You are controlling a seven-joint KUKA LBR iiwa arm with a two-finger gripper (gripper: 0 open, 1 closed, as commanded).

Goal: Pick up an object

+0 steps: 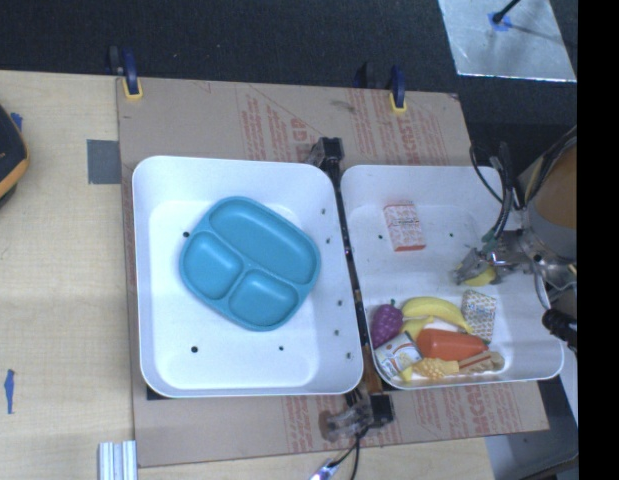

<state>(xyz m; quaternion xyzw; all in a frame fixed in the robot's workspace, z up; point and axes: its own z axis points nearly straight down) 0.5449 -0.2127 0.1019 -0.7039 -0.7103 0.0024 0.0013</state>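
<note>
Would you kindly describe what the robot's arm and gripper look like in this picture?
At the right edge, the arm shows a rounded orange band with grey beside it. Dark cables loop along it toward the wrist. The gripper is small, of silvery-grey metal, with a darker block behind it.

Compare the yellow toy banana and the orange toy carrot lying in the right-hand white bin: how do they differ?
The yellow toy banana is curved and pale yellow; the orange toy carrot is straighter and orange-red. The banana lies nearer the bin's middle, the carrot just below it, closer to the near wall. Both lie flat in the right-hand white bin, roughly crosswise, in the same cluster of toy food.
</note>
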